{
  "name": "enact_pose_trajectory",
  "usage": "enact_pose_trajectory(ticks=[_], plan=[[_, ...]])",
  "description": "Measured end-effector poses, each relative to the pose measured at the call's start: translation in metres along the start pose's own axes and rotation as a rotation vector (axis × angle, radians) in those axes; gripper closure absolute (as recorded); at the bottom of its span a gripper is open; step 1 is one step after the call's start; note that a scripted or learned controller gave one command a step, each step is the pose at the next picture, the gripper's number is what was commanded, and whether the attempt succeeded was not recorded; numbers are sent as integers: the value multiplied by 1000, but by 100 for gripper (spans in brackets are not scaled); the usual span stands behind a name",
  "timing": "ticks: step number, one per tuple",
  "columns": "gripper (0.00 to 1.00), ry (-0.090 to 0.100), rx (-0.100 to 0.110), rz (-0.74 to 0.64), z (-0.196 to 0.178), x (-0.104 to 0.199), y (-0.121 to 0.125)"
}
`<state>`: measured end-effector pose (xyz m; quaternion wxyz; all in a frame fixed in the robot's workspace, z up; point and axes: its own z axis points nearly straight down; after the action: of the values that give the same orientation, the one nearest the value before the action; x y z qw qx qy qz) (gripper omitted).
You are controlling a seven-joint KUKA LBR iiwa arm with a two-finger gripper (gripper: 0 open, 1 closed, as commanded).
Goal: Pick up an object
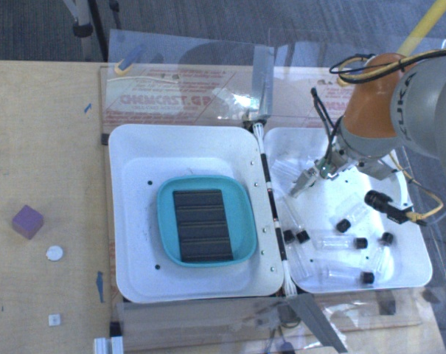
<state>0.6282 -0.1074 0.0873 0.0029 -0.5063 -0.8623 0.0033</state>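
KUKA arm [399,102] reaches in from right, gripper [305,184] low over upper-left part of the right bin [418,271]; whether jaws are released or clenched can't be told. Small black-capped clear vials [339,243] lie scattered across bin's lower half, apart from gripper. Left bin [134,153] holds teal tray [166,205] w/ dark ribbed block [202,226]. Purple cube [27,221] sits on bench, far left.

red print runs across the clear sheet [180,98] behind the left bin [127,198]; it looks like "chemcast gp", though the letters are faint. dark letters on the grey arm [422,109] above that bin's neighbour read partly as "ku". nothing else is legible.
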Motion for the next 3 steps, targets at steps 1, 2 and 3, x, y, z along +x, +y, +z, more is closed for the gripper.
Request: enact_pose_trajectory(ticks=[1, 2, 3], plan=[[100, -10, -15, -1, -13, -2, 4], [100, -8, -14, -219, -44, -11, 34], [100, -6, -13, -32, -136, 12, 43]])
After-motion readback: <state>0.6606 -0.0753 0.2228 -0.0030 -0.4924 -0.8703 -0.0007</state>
